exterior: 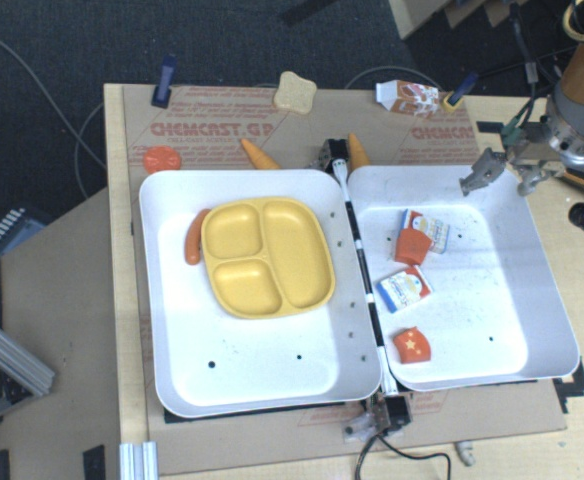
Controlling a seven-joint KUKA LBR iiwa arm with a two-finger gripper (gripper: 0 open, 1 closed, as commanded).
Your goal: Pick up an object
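Nearest me in the right bin (532, 298), I see a small red block (412, 345) close to its near left corner, a white-and-red carton (405, 290) behind it, and an orange carton (413, 241) farther back. The left bin (172, 368) carries a yellow divided plate (268, 256) with a sausage (193, 238) touching its left side. The gripper (500, 171) hangs over the right bin's far right corner, fingers spread wide, holding nothing.

Two shallow white plastic bins (172, 368) (532, 298); one yellow divided plate (268, 256); one orange sausage (193, 240); three small cartons (412, 246) (405, 290) (411, 345).
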